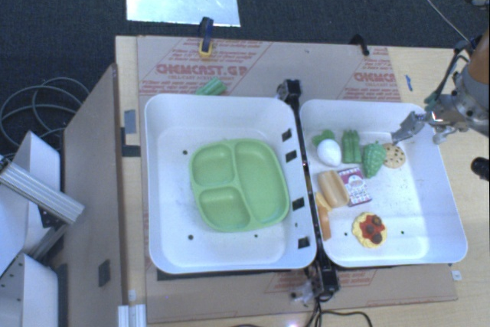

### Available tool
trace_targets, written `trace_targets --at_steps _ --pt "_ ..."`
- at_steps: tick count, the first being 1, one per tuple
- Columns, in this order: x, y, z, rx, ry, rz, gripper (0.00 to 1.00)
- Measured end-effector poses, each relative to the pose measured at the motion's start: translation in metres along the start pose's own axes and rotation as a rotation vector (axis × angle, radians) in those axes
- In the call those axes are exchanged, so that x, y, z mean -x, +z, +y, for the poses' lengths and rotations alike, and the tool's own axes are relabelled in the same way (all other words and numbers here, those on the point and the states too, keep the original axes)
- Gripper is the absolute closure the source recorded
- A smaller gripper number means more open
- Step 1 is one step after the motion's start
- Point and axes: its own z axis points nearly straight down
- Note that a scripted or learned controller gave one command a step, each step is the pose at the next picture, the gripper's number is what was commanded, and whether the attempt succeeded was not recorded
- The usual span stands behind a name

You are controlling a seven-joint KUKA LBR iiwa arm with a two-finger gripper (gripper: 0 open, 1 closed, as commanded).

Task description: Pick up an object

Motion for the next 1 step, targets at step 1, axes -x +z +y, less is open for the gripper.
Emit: trace_targets --at_steps 1 --pt "0.0021 0.1141 -0.0017 0.001 -0.001 0.0 0.0"
